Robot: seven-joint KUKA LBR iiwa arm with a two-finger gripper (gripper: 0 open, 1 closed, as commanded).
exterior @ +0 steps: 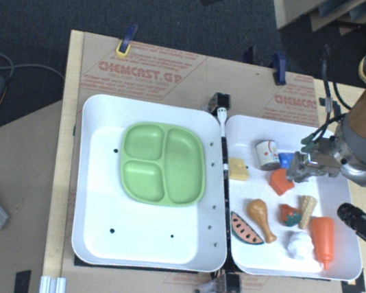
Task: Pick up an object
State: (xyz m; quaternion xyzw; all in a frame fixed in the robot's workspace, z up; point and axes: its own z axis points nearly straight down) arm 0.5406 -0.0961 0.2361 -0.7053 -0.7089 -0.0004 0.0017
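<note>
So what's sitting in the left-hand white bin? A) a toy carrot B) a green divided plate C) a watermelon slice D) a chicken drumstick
B: the green divided plate lies in the left bin, while the toy foods are all in the right bin.

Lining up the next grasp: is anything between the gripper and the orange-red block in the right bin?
Nothing visible. The gripper hangs right over the block. Close neighbours: a can to its left, a cone below.
</note>
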